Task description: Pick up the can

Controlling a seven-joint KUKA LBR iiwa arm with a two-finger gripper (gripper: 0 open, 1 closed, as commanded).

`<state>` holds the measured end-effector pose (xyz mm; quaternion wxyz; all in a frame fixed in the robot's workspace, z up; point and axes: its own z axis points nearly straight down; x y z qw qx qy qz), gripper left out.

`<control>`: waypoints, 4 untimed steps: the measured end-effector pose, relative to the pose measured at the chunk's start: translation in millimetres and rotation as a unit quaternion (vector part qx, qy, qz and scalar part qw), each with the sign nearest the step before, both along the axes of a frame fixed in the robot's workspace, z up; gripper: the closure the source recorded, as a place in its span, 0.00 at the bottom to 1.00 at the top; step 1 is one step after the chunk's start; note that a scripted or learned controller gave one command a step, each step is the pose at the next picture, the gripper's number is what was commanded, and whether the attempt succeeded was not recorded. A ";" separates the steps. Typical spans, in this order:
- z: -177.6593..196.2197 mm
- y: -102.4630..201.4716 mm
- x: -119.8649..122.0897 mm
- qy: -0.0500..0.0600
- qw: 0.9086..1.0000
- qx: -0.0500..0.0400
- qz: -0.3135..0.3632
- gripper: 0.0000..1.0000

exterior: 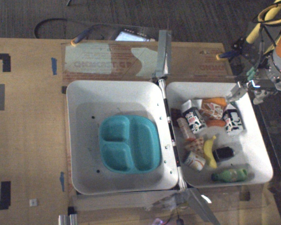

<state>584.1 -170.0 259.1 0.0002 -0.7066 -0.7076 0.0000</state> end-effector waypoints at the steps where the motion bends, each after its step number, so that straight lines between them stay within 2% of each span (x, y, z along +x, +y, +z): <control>1: -96.5 -43.1 10.0 0.000 1.000 0.000 0.018 0.00; 2: -114.2 -40.3 -11.0 0.000 1.000 0.001 -0.031 0.00; 3: -126.8 -7.2 -33.1 0.000 1.000 0.000 0.021 0.00; 4: -170.3 -33.9 -68.5 -0.005 1.000 0.003 0.018 0.00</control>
